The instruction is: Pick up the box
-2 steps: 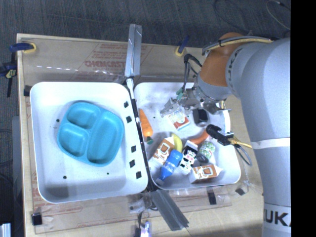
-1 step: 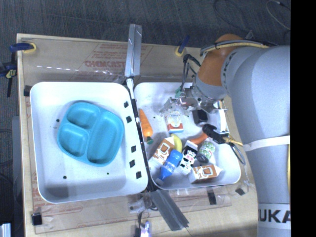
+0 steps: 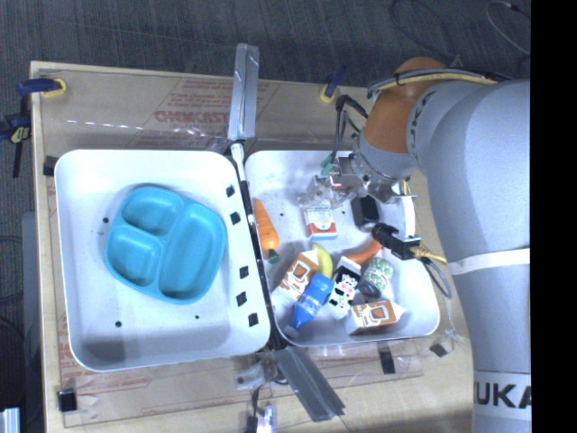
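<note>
The gripper (image 3: 335,180) is seen low over the back of the right bin (image 3: 415,309), just above a small clear box (image 3: 322,220) with an orange base. Whether the claw is spread or closed cannot be told; nothing is seen held. A carrot (image 3: 267,227), a blue bottle (image 3: 311,300) and cartons are crowded at the front. A blue divided tray (image 3: 168,243) is held by the left bin (image 3: 81,332).

I see a blue plate (image 3: 168,244) in the left bin (image 3: 81,174). On the right, a carrot (image 3: 266,226), a banana (image 3: 323,260) and a blue bottle (image 3: 310,299).
</note>
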{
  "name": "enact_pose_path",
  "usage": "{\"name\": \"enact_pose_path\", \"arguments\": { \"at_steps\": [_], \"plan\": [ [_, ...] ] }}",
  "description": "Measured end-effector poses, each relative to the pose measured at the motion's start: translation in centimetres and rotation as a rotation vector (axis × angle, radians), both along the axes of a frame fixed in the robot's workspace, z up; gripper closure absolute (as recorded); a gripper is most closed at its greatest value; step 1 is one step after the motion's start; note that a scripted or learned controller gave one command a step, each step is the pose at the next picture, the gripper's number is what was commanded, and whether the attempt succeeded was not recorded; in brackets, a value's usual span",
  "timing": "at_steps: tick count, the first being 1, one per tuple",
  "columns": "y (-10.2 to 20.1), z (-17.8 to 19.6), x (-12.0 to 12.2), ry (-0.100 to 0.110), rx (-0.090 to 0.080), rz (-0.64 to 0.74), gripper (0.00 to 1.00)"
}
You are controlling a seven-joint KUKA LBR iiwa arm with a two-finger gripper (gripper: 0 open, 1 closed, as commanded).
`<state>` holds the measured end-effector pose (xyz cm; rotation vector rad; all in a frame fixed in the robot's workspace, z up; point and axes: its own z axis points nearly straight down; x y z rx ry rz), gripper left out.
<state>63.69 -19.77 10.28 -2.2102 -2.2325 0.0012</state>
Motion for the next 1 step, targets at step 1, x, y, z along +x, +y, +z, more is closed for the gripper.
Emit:
{"name": "enact_pose_path", "arguments": {
  "at_steps": [1],
  "plan": [
    [2.83,8.83,-3.66,0.001,0.001,-0.016,1.0]
  ]
}}
